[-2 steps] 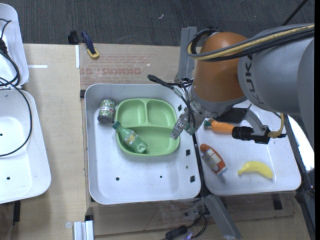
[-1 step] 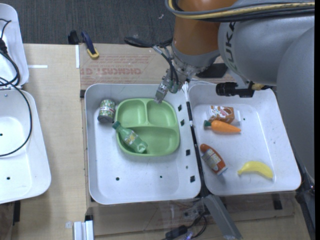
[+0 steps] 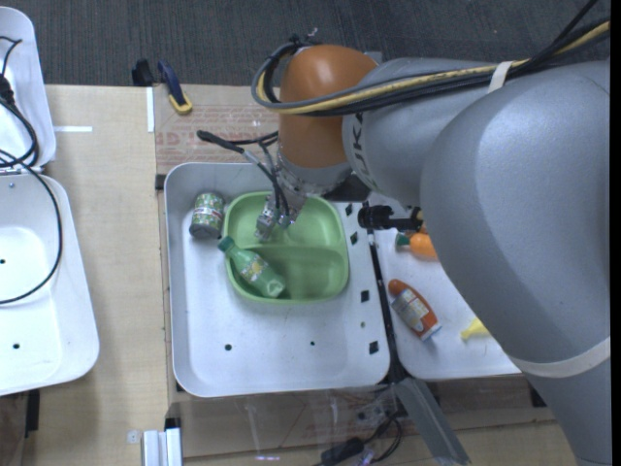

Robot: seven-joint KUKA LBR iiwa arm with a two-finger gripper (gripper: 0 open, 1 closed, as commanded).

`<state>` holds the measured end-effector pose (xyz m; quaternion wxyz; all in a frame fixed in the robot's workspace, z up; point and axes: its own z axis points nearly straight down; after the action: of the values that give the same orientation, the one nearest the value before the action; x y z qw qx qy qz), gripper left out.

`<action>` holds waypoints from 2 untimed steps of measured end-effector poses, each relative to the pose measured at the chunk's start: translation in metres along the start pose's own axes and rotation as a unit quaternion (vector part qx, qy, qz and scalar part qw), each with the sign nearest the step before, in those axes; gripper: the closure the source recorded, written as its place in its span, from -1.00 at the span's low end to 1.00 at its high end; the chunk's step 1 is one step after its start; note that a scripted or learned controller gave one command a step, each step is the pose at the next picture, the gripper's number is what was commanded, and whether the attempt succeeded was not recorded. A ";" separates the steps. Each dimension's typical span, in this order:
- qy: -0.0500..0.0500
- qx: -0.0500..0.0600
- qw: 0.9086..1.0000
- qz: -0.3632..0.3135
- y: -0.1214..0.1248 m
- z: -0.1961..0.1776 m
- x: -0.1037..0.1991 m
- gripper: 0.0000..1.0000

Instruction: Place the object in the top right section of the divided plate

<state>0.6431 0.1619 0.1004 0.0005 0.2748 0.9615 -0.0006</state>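
A green divided plate (image 3: 325, 265) lies in the left white bin (image 3: 262, 352). A clear green bottle (image 3: 251, 267) rests on its side across the plate's lower left part, its cap over the rim. My gripper (image 3: 273, 219) hangs over the plate's upper left section, fingers pointing down, a little above and right of the bottle's cap. Nothing shows between the fingers. A small green-labelled can (image 3: 206, 215) stands in the bin just left of the plate.
The right bin (image 3: 456, 357) holds an orange fruit (image 3: 422, 246), an orange-labelled bottle (image 3: 414, 309) and a yellow piece (image 3: 473, 329). My large grey arm covers the right side. A blue-and-yellow clamp (image 3: 173, 87) lies on the bench behind.
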 end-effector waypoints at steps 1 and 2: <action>0.001 0.001 0.999 0.036 -0.062 -0.174 -0.030 1.00; 0.002 0.002 1.000 0.030 -0.148 -0.088 0.001 1.00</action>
<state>0.5641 0.0364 0.1882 -0.0023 0.3038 0.9527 -0.0017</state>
